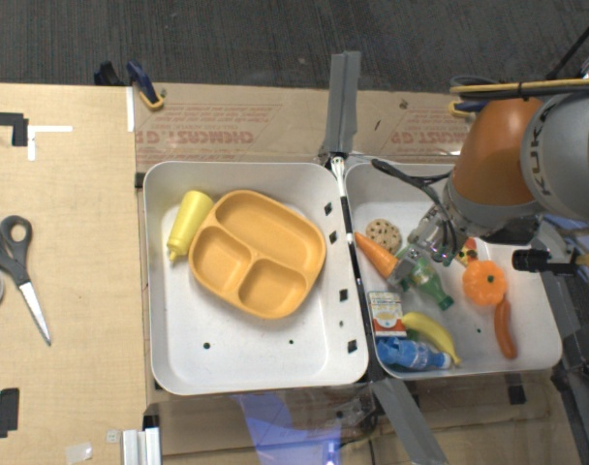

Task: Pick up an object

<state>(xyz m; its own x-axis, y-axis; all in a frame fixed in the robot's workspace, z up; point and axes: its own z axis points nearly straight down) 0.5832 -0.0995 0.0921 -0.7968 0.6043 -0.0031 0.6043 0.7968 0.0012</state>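
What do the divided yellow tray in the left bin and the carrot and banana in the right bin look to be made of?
The divided tray looks like moulded plastic: one even orange-yellow colour, rounded compartment walls, a matte to slightly satin surface. The carrot and banana seem to be plastic toy food: flat, saturated colour with a smooth look, though soft rubber or foam can't be excluded from this view.

Gripper (418,256) low, arm (527,153) bent

One camera sits fixed above the bench (62,260), looking down at a slant. Both white bins (169,356) fill mid-frame; the arm (527,153) enters upper right.
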